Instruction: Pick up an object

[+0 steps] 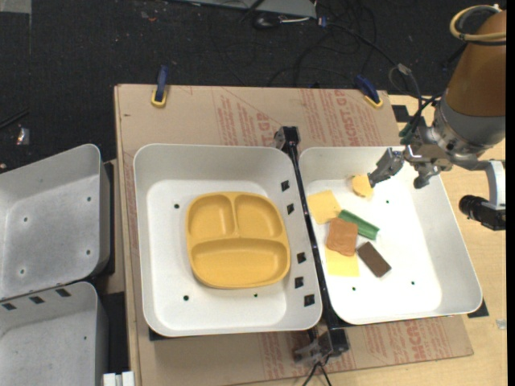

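Observation:
The right bin (418, 296) holds several small pieces. These include a small yellow lump (361, 185), a pale yellow slab (323, 206), a green stick (359, 224), an orange-brown block (342, 236), a flat yellow piece (344, 264) and a dark brown bar (373, 259). My gripper (402, 174) hangs over the bin's far right part, open, with its fingers spread apart. The left fingertip (381, 171) sits just beside the yellow lump, on its upper right. Nothing lies between the fingers.
The left bin (157, 296) carries a yellow divided plate (238, 240). A black divider with clips (299, 215) runs between the bins. Grey metal trays (48, 215) lie off the bench at the left. Blue-yellow clamps (160, 87) hold the cardboard's far edge.

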Controlling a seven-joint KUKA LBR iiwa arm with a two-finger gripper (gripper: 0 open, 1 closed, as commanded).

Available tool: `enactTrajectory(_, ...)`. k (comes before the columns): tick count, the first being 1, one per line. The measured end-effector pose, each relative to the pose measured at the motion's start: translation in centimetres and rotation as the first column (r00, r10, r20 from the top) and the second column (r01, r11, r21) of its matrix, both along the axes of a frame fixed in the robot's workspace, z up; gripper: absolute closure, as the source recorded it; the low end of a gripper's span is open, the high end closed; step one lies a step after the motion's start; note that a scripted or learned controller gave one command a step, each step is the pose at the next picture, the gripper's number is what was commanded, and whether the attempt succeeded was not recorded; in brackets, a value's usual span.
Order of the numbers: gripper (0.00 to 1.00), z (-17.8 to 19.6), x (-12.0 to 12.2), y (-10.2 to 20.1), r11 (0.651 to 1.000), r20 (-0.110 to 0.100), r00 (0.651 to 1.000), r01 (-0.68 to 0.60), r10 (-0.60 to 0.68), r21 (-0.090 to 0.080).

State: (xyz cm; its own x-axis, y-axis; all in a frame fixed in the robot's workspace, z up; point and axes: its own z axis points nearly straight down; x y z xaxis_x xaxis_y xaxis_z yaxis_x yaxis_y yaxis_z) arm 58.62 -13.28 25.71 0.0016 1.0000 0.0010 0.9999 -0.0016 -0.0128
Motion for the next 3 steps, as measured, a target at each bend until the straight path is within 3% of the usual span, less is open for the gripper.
enactTrajectory(1, 0.00, 0.7, 0.2, 0.0, 1.000, 0.012, 1.000, -0.002, 0.002, -0.002)
enactTrajectory(3, 0.00, -9.0, -0.6, 0.5, 1.000, 0.007, 1.000, -0.001, 0.001, 0.000)
